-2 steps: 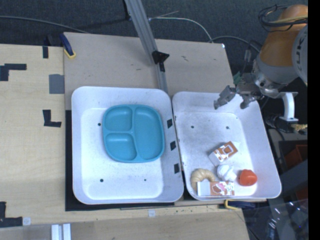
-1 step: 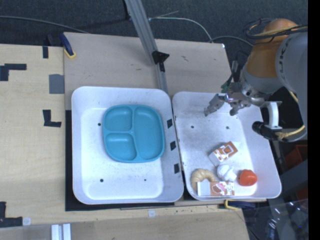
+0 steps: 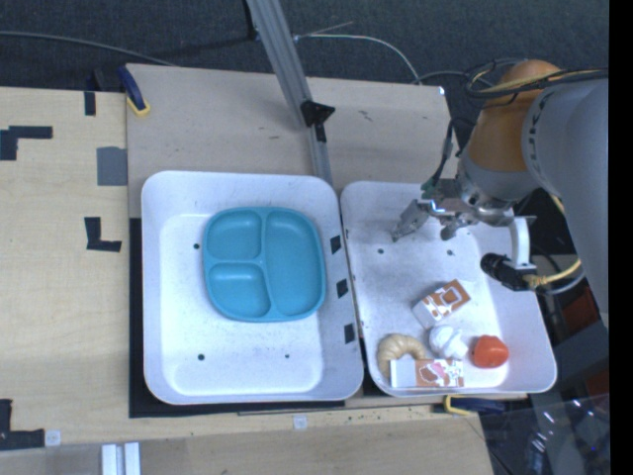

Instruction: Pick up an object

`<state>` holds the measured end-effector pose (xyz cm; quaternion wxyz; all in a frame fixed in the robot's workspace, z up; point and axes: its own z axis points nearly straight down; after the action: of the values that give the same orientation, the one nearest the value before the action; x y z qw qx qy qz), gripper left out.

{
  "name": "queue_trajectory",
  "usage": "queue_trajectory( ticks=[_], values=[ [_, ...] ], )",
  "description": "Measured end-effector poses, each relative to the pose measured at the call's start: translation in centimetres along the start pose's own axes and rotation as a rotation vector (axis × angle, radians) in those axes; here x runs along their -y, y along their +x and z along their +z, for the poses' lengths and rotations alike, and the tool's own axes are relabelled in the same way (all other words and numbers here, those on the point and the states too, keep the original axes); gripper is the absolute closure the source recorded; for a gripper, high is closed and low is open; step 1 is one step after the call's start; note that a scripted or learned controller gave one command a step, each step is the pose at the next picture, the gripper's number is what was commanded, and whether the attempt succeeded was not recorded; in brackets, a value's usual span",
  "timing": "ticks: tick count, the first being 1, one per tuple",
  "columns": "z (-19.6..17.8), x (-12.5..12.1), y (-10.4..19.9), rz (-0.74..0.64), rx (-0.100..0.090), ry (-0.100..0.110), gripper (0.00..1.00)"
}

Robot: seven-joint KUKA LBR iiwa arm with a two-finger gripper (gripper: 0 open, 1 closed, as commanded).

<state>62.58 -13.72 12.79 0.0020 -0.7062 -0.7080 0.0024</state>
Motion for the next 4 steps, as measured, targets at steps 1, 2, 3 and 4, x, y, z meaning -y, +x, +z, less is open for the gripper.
queue_trajectory(
  ticks=[1,2,3,4],
  values=[
    [-1.3,-0.1,0.0,-0.002,0.0,-0.004,1.0],
    [-6.1,0.1,-0.7,0.001,0.001,-0.01,1.0],
    [-11.4,0.0,-0.7,0.001,0.001,-0.011,1.0],
    [-11.2,-0.3,4.9,-0.004,-0.002,-0.006,1.0]
  ],
)
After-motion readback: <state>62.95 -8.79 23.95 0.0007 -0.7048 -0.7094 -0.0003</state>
